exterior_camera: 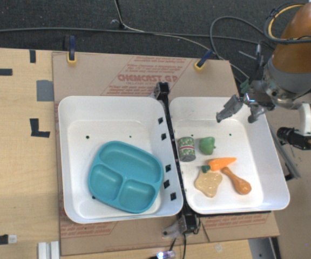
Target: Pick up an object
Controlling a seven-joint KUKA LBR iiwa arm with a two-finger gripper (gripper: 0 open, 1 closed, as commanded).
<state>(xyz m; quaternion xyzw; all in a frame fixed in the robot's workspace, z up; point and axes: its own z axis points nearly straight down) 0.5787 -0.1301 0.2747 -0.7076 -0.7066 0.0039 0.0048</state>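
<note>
The gripper [241, 111] hangs over the far edge of the right bin [263, 161], its two dark fingers spread apart with nothing between them. Below it, on the smooth white floor, lie a small cylindrical can [186, 148] with a green label, a lumpy green toy vegetable [207, 143], possibly a pepper, an orange carrot [222, 163], a tan drumstick-shaped piece [236, 180] and a flat beige slab [208, 184]. The left bin [74, 139] holds a glossy teal plastic tray [124, 176] with three rounded compartments.
</note>
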